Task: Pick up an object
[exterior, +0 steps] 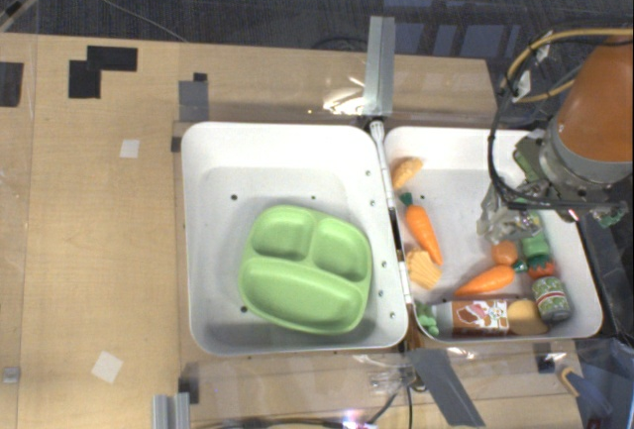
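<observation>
On the bench sit two white bins — the left bin (208, 219) holds a green plate (305, 268) with three hollows, and the arm (594, 115) hangs over the right bin (451, 164). Its gripper (498, 219) is low, just above a small orange ball (506, 253); how far it gapes I cannot tell. Nearby lie two carrots (423, 231) (486, 279), a brown bottle (482, 314) and a can (551, 298) — all loose.
</observation>
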